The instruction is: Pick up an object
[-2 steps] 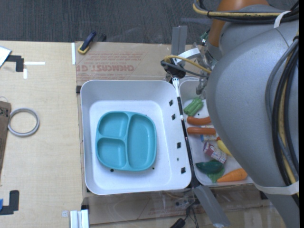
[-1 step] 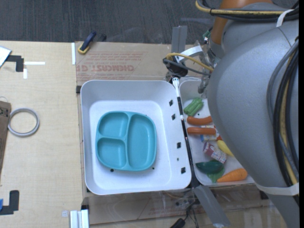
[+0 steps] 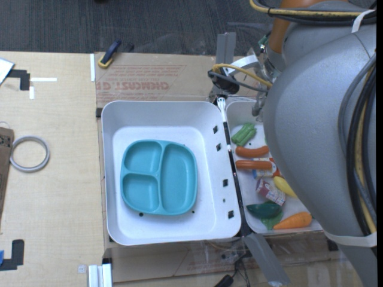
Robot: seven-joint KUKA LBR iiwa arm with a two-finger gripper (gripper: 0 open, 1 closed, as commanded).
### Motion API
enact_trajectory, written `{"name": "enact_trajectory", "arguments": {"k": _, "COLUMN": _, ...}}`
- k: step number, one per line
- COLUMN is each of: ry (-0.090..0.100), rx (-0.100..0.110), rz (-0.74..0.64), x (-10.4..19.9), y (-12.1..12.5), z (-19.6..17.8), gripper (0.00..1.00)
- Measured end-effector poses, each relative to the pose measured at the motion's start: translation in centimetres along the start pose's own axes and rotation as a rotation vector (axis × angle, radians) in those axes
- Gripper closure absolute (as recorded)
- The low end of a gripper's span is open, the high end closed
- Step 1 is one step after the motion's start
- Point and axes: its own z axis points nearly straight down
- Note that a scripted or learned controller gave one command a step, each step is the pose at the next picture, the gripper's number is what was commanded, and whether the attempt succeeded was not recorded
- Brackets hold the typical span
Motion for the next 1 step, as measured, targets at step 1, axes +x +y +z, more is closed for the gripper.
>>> {"name": "enact_trajectory", "arguments": {"k": 1, "ry": 0.008, "rx": -0.001, "rz": -0.018, "x": 0.40, "y": -3.78, "z": -4.19, "gripper": 1.00}}
